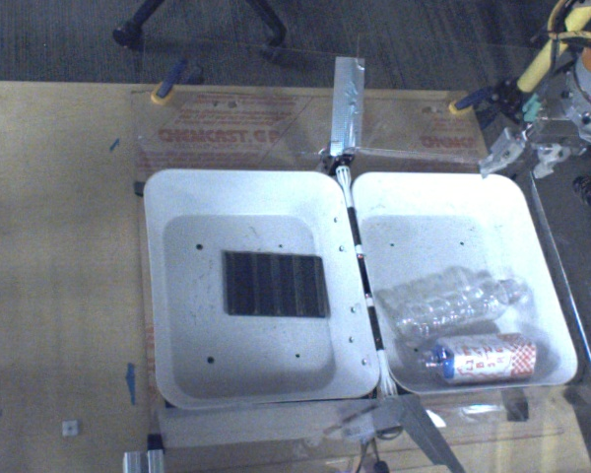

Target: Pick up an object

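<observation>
Clear plastic bottle (455, 302): we see it lying on its side in the right bin, crumpled and see-through, its cap end toward the bin's right wall. It lies well below the gripper in the view and a little to its left, well apart from it.

Red-and-white bottle (483, 357): we see a second bottle on its side, with a patterned red-and-white label and a blue cap pointing left. It lies just beside the clear bottle, on the side farther from the gripper, close to the bin's near wall.

Right bin (443, 200): a shallow white tray holding both bottles. Its far right corner sits just under and left of the gripper.

Gripper (520, 151): we see pale metal parts at the top right of the view, above the right bin's far corner and outside its floor. Nothing sits between its tips; we cannot tell whether they are spread or pressed together.

Arm (581, 28): we see only its end, with yellow cable looped over it, at the right edge above the gripper.

Left bin (177, 205): a matching white tray far left of the gripper, touching the right bin along a shared seam.

Dark slatted panel (276, 284): a black ribbed rectangle lying flat in the middle of the left bin's floor.

Bench (59, 264): a tan wooden top around both bins, with clear printed sheeting behind them.
</observation>
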`<action>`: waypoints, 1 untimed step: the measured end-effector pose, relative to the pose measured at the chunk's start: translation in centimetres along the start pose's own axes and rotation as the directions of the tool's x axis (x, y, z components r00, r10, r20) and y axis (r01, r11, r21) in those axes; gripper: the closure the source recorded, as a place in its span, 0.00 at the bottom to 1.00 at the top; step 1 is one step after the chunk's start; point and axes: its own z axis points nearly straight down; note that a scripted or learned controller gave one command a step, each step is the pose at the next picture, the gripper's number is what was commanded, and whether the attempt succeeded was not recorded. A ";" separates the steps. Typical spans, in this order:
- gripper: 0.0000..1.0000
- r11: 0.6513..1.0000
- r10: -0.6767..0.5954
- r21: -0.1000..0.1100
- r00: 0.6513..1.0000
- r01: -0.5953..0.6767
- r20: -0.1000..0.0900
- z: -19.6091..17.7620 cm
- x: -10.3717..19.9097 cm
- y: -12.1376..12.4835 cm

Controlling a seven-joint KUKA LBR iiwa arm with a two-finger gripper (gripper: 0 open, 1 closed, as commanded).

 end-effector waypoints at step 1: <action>0.00 0.964 0.267 0.002 0.964 -0.267 0.000 8.7 -2.5 -3.5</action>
